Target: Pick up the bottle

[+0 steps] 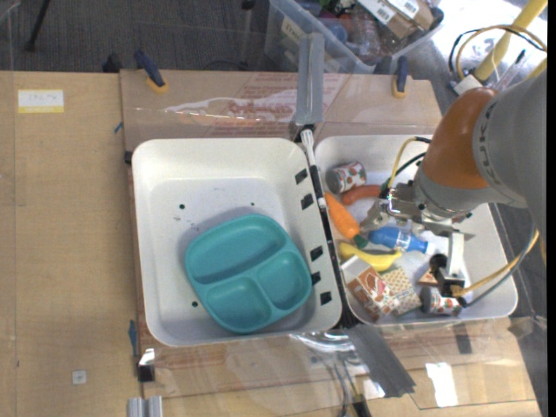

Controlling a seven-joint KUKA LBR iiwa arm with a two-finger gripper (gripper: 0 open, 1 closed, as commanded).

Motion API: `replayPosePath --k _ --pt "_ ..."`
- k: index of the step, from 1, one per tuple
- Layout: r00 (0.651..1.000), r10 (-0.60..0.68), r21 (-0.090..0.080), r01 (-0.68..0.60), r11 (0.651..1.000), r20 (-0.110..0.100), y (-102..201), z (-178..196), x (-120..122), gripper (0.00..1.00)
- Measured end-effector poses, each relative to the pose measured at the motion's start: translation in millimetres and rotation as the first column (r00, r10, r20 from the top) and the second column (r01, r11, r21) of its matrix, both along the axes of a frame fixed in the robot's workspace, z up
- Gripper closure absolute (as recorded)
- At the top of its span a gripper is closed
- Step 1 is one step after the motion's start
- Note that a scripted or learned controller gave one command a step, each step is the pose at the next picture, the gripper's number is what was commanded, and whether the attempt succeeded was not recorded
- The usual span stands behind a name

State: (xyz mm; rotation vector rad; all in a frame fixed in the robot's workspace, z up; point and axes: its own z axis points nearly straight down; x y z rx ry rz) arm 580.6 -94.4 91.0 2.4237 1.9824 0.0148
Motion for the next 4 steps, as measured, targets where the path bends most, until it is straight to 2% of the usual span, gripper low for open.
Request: replayPosePath --k 1,2,3,4 --pt "1.0 -0.031 0.001 0.031 1.0 0.001 1 0 -41 0.0" --pt "0.999 -0.035 0.001 0.035 0.999 0.008 0 11 -39 1.0" --pt "0.996 -0.091 0.001 0.091 0.996 -0.012 -20 192 76 1.0" --pt "0.955 0.295 -0.003 -0.295 0.955 -0.009 -91 228 87 1.0"
